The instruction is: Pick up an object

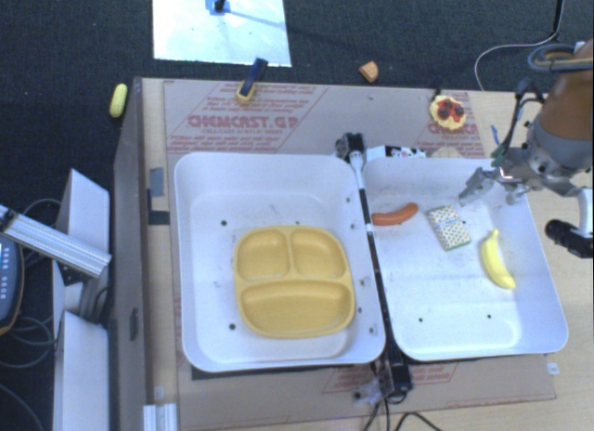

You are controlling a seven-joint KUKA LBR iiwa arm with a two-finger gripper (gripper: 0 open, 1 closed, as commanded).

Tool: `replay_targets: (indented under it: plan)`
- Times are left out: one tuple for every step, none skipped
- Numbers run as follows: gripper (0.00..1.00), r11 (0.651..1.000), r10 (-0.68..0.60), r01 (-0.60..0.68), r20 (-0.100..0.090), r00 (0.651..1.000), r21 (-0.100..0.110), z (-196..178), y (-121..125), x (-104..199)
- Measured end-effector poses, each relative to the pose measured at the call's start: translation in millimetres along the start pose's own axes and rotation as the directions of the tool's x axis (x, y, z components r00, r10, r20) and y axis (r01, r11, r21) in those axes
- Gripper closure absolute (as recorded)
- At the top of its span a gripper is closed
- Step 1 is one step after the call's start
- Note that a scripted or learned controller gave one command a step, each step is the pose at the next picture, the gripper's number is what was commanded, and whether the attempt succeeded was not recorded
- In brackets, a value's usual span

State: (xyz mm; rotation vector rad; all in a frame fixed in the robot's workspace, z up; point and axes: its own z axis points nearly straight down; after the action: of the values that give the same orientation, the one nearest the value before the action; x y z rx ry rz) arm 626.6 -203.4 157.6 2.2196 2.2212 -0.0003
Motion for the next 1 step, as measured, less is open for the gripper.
replay_targets:
  plan:
    - [0.00, 1.000, -0.001, 0.001, 0.000, 1.000, -0.010, 67.2, -41.4, -3.2]
